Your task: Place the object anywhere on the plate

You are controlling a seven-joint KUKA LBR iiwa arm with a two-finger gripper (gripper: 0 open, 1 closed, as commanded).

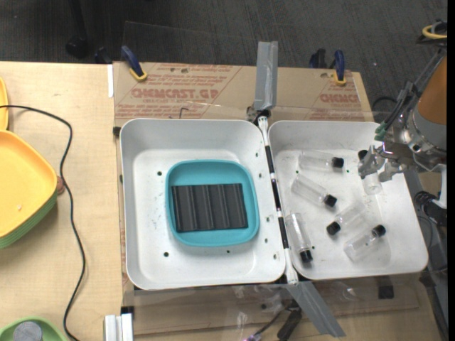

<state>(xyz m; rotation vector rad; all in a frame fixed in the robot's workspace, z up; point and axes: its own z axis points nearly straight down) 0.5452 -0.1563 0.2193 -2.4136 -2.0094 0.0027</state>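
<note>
A teal plate (211, 174) with a dark ridged insert lies in the middle of the left white bin (142, 212). Several clear vials with black caps lie scattered in the right bin (405, 258): one at the back (318, 163), one mid-left (311, 190), one by the divider (297, 234). My gripper (375, 166) hangs over the right bin's far right side. A clear vial (372, 184) shows just beneath it, with a black cap (362, 153) close by; whether it is held is unclear.
Two more vials (350, 217) (362, 245) lie at the right bin's front right. A yellow dish (21, 190) and a black cable (71, 190) sit on the wooden table to the left. Cardboard with clamps (134, 62) runs behind the bins.
</note>
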